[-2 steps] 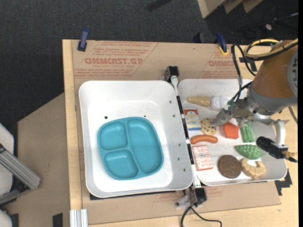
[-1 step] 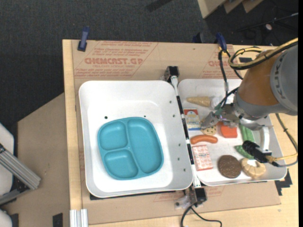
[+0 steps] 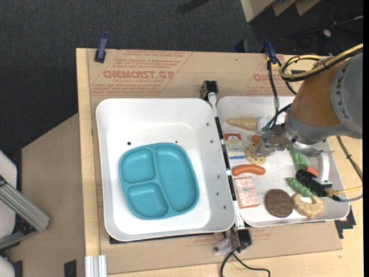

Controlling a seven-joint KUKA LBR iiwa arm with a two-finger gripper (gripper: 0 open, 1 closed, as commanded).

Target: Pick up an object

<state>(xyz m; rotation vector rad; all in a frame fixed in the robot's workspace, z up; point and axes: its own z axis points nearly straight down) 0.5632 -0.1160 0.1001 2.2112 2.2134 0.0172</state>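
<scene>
Far to the left of the gripper you see one smooth teal plastic tray [image 3: 158, 179] with three compartments, alone in the left bin [image 3: 115, 120]. In the right bin [image 3: 340, 212] the gripper [image 3: 264, 145] reaches down among the toy food, its tip just above and touching or nearly touching one pale, bumpy round cookie [image 3: 252, 153]; you cannot tell how its fingers stand or whether anything is clamped. Around it lie one waffle cone [image 3: 244, 122] above, two flat printed packets [image 3: 234, 146] to its left and lower left, one glossy sausage [image 3: 248, 169] below, and, lower right, one brown disc [image 3: 279, 203] and one tan ring-shaped pastry [image 3: 308, 205].
</scene>
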